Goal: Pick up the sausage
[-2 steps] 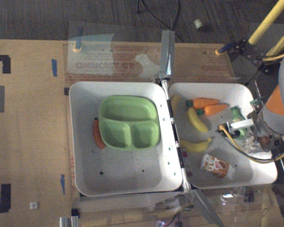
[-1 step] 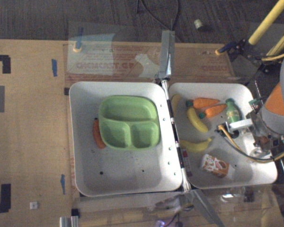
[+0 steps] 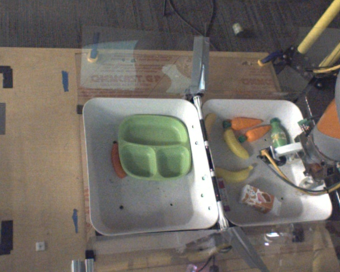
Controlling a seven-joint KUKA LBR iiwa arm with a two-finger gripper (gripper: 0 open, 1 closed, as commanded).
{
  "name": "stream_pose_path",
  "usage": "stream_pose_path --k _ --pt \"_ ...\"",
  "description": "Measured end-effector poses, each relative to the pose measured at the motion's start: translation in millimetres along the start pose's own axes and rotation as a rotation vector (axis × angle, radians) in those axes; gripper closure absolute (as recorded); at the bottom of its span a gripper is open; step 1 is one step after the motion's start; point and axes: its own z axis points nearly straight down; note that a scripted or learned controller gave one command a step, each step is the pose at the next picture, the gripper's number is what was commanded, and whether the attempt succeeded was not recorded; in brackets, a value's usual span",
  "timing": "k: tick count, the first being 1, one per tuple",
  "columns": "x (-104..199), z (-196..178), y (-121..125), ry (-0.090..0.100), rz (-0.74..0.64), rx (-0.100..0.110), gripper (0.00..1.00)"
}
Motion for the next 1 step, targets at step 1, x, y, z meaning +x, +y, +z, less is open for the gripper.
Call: stream_pose_path --k 1 --pt "-38.4 -1.9 -4.1 0.01 0.0 0.007 0.0"
